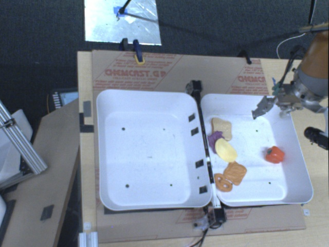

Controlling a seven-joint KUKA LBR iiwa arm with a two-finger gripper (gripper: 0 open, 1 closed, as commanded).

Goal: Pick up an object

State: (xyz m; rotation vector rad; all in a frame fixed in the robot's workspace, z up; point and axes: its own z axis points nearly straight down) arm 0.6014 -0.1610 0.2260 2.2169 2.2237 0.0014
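The right bin holds several small toy foods. A red tomato-like piece lies near its right side. By the divider sit a beige slice, a purple piece, a yellow lemon shape, an orange cracker-like piece and a small pretzel. My gripper hangs over the far right part of this bin, above and left of the tomato piece. Nothing shows between its fingers.
The left bin stands beside the right one, with black clips along the shared divider. Cardboard lies under both bins. A shiny metal sheet sits at the back left. A black object juts in at the right.
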